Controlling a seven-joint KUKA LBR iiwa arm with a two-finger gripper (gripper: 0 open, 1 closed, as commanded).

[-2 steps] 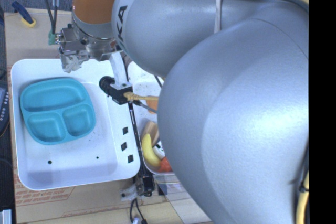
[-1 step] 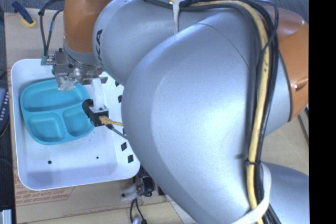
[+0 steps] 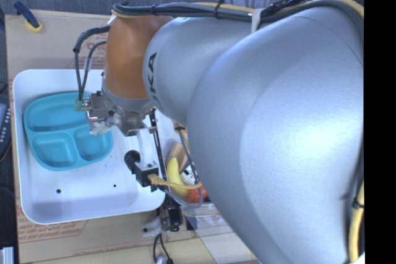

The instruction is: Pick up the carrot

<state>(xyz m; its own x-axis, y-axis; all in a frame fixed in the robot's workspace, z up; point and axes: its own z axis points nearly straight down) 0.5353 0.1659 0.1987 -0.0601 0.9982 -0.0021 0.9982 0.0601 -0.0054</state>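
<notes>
The arm covers most of the right bin. My gripper [image 3: 124, 123] hangs below the orange wrist band, over the right edge of the left bin [image 3: 37, 207], beside the blue plate. In the strip of the right bin that shows under the arm lies a yellow banana [image 3: 174, 175]. A small orange-red piece [image 3: 197, 195] sits just beside it; it may be the carrot, but too little of it shows to be sure. Nothing is visible in the gripper.
A blue divided plate [image 3: 62, 133] lies in the left half of the left bin. A tan object [image 3: 177, 154] shows just above the banana. The cardboard bench [image 3: 55, 232] surrounds the bins. A blue and yellow tool [image 3: 28, 17] lies at the far left.
</notes>
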